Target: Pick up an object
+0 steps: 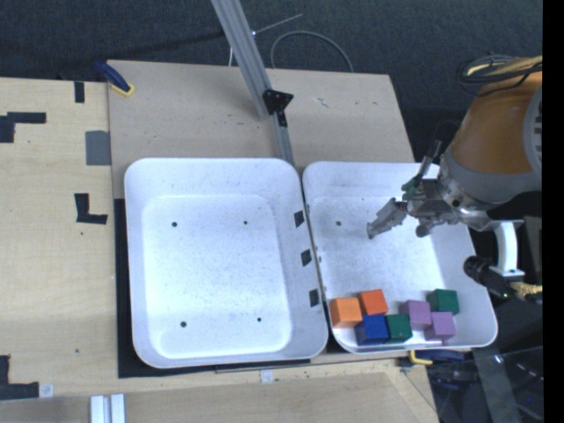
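Observation:
Several small blocks lie along the near edge of the right bin [361, 188]: an orange block [346, 310], a red-orange block [374, 301], a blue block [374, 328], a green block [398, 326], two purple blocks [418, 312] and a dark green block [443, 301]. My gripper [398, 228] hangs over the middle of the right bin, well behind the blocks. It is open, with its fingers spread and nothing between them. One finger [381, 223] points down to the left.
The left bin [220, 263] stands beside the right one, and black clips [305, 256] sit on the shared rim. A slanted metal bar [242, 42] reaches down to the bins' far edge. A blue and yellow tool [115, 77] lies on the bench at the far left.

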